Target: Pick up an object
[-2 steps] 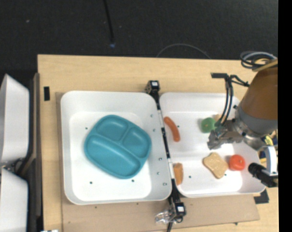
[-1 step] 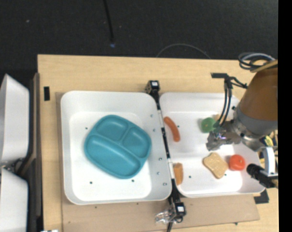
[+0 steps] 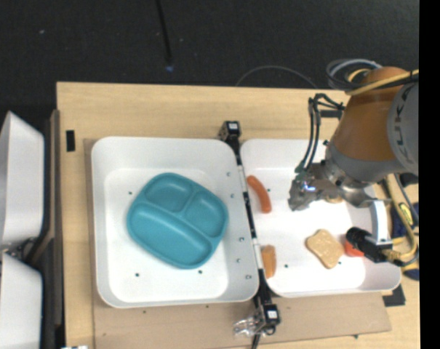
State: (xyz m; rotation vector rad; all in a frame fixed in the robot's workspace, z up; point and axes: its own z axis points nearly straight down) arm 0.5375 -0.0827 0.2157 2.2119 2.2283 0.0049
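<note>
Arm (image 3: pixel 369 133) with its orange band sits nearest us; tool (image 3: pixel 301 193) is over the right bin (image 3: pixel 278 155).
We can't tell if the tool is wide or narrow because it's blurred and partly under the wrist. Pick candidates in that bin: orange sausage (image 3: pixel 260 193) just left of the tool, toast slice (image 3: pixel 325 248) below it, and a second orange-brown piece (image 3: pixel 268 260) by the left wall, shape hard to make out. Left bin (image 3: pixel 107 158) holds a teal divided plate (image 3: pixel 177 219). Lettering on the arm casing is cut off and unreadable. Both bins sit on the worktop (image 3: pixel 132 107).
</note>
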